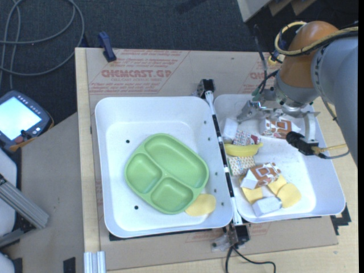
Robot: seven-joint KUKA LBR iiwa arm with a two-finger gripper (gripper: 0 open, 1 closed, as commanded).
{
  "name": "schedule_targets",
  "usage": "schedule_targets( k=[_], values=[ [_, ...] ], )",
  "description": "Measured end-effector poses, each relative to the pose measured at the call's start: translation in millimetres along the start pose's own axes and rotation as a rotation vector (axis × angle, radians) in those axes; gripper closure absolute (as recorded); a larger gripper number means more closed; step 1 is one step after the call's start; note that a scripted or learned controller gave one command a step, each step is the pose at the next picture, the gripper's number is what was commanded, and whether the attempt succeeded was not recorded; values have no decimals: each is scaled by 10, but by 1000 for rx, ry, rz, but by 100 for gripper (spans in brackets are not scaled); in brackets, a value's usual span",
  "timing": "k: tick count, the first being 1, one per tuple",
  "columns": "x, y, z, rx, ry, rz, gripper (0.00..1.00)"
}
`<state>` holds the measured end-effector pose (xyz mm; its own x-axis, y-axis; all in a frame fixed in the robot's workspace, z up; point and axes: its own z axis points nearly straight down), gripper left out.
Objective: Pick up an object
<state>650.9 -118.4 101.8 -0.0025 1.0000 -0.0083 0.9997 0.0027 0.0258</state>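
My arm (335, 56) reaches in from the right, with the orange band above the wrist over the far edge of the right bin (330, 193). The wrist points steeply down. My tool (274, 116) hangs low over the far part of that bin, just above a red-and-white packet (278, 128). From this angle I cannot tell whether the tool is spread or pressed together, and I see nothing pinched in it.

The packet lies near the bin's far wall. Nearer the shared rim between the bins lies a banana (243, 149), with a patterned box (241, 164) just beside it. Toward the near wall a small carton (265, 174), a yellow wedge (289, 195) and a white block (265, 206) crowd together, some touching.

The right side of this bin's floor is bare, so the open room lies there. The left bin (106, 111) holds a green plate (166, 172) and a yellow piece (201, 205) at the plate's near corner. Bare floor runs along its far and left walls. Both bins sit on the counter (142, 73).
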Motion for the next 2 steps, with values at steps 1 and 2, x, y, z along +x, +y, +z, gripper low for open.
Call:
schedule_targets(
  k=[1,2],
  values=[
    [40,-254,20,-16,-4,0,0],
    [162,-511,10,-21,-9,3,0]
  ],
)
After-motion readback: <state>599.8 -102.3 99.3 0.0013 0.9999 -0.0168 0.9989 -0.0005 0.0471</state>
